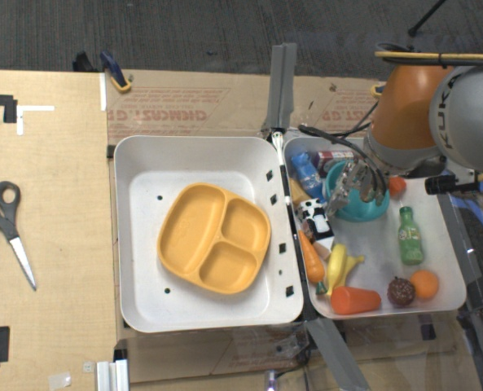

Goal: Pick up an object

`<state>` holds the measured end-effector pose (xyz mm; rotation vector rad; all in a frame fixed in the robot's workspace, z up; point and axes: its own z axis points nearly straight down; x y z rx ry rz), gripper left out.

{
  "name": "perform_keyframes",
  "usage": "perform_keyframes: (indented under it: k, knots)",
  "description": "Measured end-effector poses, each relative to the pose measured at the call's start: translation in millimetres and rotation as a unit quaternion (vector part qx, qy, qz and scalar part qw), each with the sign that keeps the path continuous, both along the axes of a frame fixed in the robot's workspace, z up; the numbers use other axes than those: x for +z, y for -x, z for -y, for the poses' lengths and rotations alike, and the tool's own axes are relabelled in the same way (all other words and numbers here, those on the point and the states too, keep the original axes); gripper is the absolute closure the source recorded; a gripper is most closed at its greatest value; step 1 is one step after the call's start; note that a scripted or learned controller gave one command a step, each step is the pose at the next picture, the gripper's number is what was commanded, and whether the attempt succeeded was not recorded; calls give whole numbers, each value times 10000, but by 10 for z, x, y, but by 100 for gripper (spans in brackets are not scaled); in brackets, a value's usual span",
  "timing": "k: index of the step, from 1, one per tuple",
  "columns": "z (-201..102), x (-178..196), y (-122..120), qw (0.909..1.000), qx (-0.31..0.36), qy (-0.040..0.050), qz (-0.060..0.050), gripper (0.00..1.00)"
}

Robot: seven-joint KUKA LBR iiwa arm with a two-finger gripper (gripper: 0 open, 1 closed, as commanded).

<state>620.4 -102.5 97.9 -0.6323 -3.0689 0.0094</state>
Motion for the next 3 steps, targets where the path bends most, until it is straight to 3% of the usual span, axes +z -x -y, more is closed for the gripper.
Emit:
perform_keyframes:
  k: [1,2,3]
  knots:
    - [317,15,1149,9977,-669,1,124,0]
    - [-52,26,658,9930,-1170,17,170,0]
    - [369,-15,47,9928,-1190,-85,-37,0]
